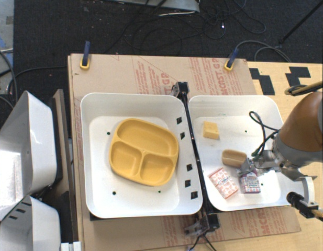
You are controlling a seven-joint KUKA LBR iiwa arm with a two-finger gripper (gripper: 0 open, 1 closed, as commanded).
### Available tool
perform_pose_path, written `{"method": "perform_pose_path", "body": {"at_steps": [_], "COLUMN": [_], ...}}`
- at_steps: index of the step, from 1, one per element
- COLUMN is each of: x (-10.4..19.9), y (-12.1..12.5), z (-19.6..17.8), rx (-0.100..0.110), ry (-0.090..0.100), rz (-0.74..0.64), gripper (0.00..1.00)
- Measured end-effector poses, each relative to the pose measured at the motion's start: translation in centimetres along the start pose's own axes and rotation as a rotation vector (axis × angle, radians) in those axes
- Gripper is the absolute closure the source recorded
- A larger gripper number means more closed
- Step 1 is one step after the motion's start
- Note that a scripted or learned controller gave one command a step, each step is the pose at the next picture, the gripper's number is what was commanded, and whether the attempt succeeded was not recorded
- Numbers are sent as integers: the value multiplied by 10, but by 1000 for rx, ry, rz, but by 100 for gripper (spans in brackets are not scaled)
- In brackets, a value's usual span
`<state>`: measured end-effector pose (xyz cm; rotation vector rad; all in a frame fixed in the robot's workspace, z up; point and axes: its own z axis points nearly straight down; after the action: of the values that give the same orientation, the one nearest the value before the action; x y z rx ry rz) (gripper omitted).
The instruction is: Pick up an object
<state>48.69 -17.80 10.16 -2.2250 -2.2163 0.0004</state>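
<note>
The right bin [266, 106] holds a pale yellow cube [211, 130] near its back, a tan oblong block [234, 158] in the middle, a red-and-white patterned packet [223, 182] at the front and a small purple-and-white packet [249, 183] beside it. My gripper [252, 167] hangs low over the right bin, just right of the tan block and directly above the purple-and-white packet. The orange band and grey wrist [302, 132] rise behind it.
The left bin [93, 140] carries a yellow divided tray [143, 151]. A black divider [188, 140] runs between the two bins. Both bins rest on a cardboard sheet [151, 72] held by clamps. White containers [25, 145] stand at the far left.
</note>
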Motion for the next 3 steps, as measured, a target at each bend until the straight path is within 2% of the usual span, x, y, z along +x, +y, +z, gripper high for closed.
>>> {"method": "perform_pose_path", "body": {"at_steps": [3], "x": [0], "y": [2], "z": [-137], "rx": [-6], "ry": [-3], "rz": [-9], "gripper": [100]}}
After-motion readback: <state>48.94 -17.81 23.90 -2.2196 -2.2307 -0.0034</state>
